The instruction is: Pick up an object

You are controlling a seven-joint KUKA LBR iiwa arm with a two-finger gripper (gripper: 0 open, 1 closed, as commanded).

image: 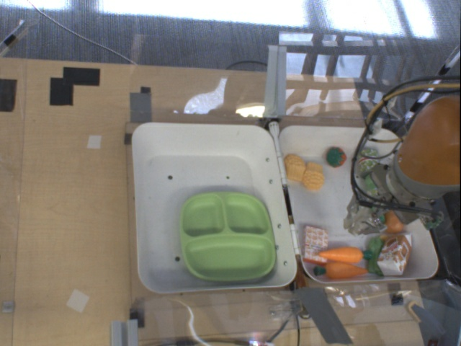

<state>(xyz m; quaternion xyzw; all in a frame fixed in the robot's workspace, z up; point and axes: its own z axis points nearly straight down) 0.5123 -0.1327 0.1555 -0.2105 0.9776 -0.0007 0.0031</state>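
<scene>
The right bin [328, 204] holds several small items. Two yellow biscuits [303, 171] lie at its back left, with a red and green ball [336, 156] beside them. At the front are a pink packet [315, 239], two orange carrots [342, 262], a green piece [374, 248] and a white and brown carton [395, 255]. My gripper [364, 220] hangs low over the bin's right half, just above the carrots and the carton. A small orange item [394, 223] sits close by its right side. The arm's orange band [432, 146] hides part of the bin's right edge.
The left bin [155, 186] bears a green divided plate [227, 235] toward its front. A metal post [274, 85] stands behind the wall between the two bins. Cables [374, 132] loop around the wrist. Wooden bench surface lies to the left.
</scene>
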